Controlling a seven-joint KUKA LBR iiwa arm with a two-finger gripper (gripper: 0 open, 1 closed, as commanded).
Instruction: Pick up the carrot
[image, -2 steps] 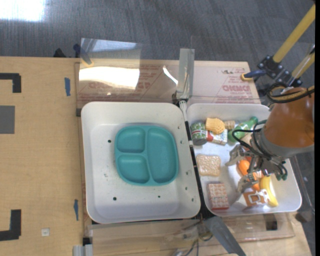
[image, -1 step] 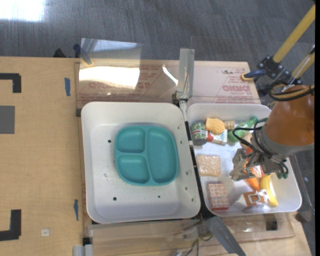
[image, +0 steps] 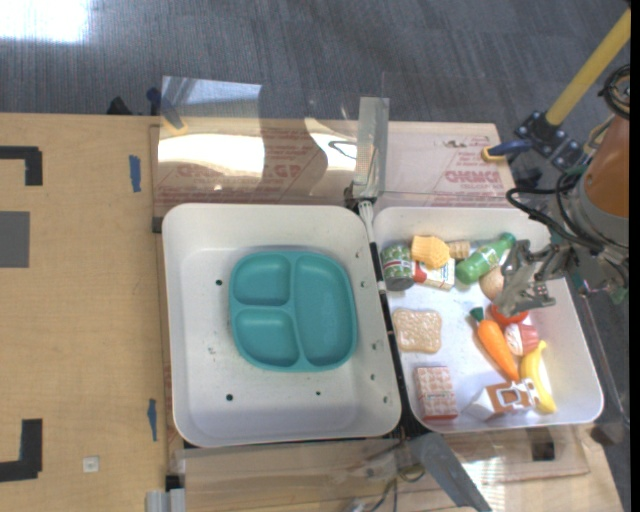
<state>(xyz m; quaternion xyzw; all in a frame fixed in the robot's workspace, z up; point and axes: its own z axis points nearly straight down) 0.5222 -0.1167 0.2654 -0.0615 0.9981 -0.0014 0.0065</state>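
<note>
The carrot (image: 495, 346) is orange with a small green top and lies at a slant in the right bin (image: 590, 395), right of centre. My gripper (image: 520, 292) hangs low over that bin, just above and to the right of the carrot's green end. It stands over a red toy (image: 521, 333) that touches the carrot's right side. Nothing shows as held.
Crowded round the carrot are a banana (image: 541, 376), a small carton (image: 509, 398), a green bottle (image: 481, 262), a beige lump (image: 491, 284), a can (image: 397, 268), a cracker (image: 417, 330) and a pink wafer (image: 435, 390). The left bin (image: 190, 330) holds a teal divided plate (image: 295, 308).
</note>
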